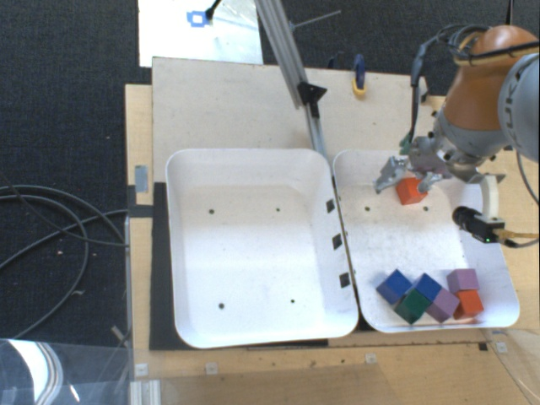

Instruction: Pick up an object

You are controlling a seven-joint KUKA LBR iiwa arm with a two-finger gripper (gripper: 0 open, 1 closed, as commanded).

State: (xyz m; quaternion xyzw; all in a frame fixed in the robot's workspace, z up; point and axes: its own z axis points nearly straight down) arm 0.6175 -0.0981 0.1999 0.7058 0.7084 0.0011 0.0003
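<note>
My gripper (411,181) hangs over the far part of the right bin (371,234), reaching in from the right. A small orange block (411,192) sits between its two grey fingers (390,175), which are shut on it. Whether the block rests on the bin floor or hangs just above it I cannot tell. A cluster of blocks lies at the near right corner of that bin: a blue one (393,286), another blue one (428,288), a green one (413,307), two purple ones (441,305) (462,280) and an orange one (468,304).
The left bin (253,251) lies beside the right one, their rims meeting at a ridge with black clips (337,241). A slanted metal pole (287,49) crosses the back board. Black cables (51,226) lie on the floor at left.
</note>
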